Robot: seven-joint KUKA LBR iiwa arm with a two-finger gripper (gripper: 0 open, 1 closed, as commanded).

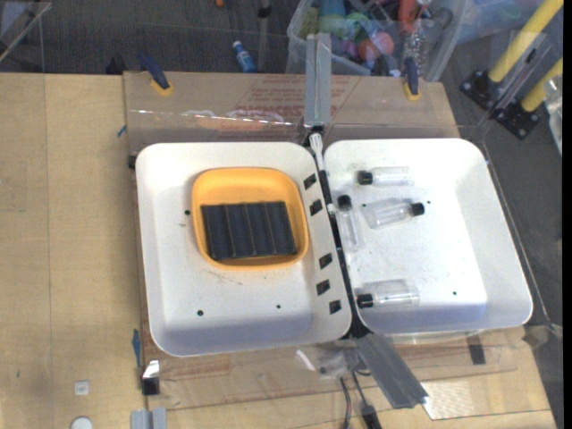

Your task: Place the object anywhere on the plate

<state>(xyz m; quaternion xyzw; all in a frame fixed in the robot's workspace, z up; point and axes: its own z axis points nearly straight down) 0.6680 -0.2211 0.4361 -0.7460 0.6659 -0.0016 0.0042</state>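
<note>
Two white bins sit side by side on the surface. In the left bin [170,311] rests an orange plate [207,184], and on it lies a dark ribbed block [248,231], flat, its long axis running left to right across the plate, ribs crossing it front to back. Over in the right bin [465,266], clear vials with black caps: one [382,177] near the top, one [393,213] just below it, one [386,295] near the front edge, all lying on their sides. The pincer's state: cannot tell.
</note>
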